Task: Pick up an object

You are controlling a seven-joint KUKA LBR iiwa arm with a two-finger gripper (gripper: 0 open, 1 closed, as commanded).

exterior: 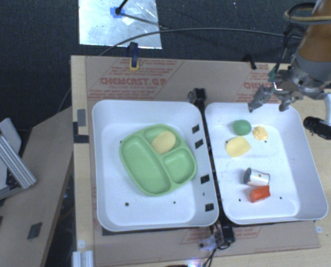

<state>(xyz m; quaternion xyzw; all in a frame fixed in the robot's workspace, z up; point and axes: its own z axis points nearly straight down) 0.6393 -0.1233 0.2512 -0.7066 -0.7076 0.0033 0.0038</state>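
Note:
The right bin [304, 166] holds a green ball [242, 127], a small yellow lump [260, 132], a larger yellow piece [237, 146], a small grey and white cup on its side [256, 177] and an orange block [259, 193]. My gripper [272, 100] hangs above the far rim of the right bin, up and to the right of the green ball. Its two fingers are spread apart with nothing between them. It is open.
In the left bin [112, 149] lies a green divided plate [154, 160] with a yellow piece [164, 142] in one compartment. Black clips [201, 143] run along the seam between the bins. A metal rail [9, 154] sticks in at the left.

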